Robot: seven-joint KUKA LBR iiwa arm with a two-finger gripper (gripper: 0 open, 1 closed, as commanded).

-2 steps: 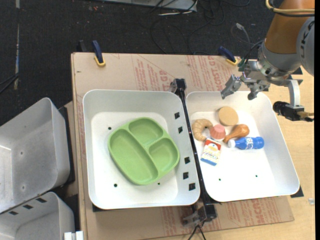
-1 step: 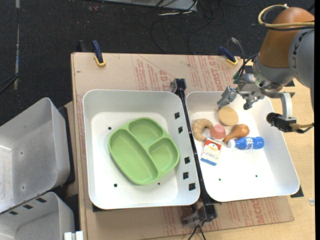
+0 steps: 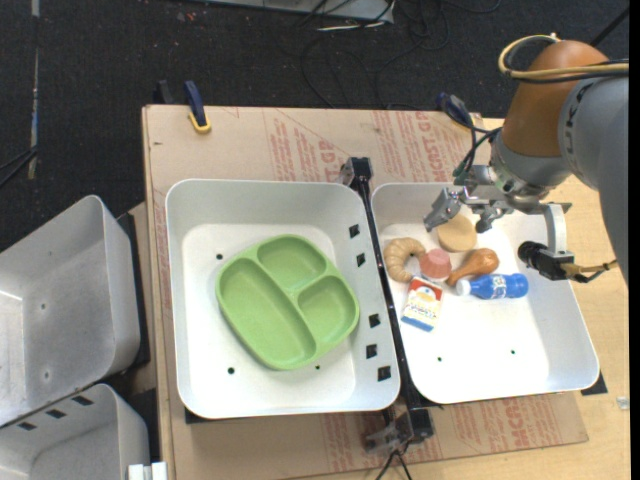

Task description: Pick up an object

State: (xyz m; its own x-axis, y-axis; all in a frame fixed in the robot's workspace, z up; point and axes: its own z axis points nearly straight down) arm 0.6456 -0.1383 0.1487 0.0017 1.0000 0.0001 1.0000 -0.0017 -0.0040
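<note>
two shallow white bins sit side by side on a cardboard-covered bench, and the arm (image 3: 560,98) reaches over the far part of the right bin (image 3: 530,368). its gripper (image 3: 466,211) hangs low with its two fingers spread apart, nothing between them, straddling the far edge of a tan round piece (image 3: 457,235) that looks like toy bread. just below the gripper, toward the camera, lies a small cluster: a curved croissant (image 3: 403,255) down and to its left, a pink round piece (image 3: 435,263) directly beneath, a brown drumstick (image 3: 473,264) down and slightly right, a blue bottle (image 3: 497,287) beyond that, and a small red and white carton (image 3: 423,304) lowest of all. the left bin (image 3: 190,228), well to the gripper's left, holds a green divided plate (image 3: 288,300). by my reading this is the approach step, with no grasp made yet. the next move seems to call for a short descent and a squeeze on the tan piece. the cluster is tight, so neighbours may be nudged. the bin's far wall sits close behind the gripper, while the near half of the right bin offers open floor.
</note>
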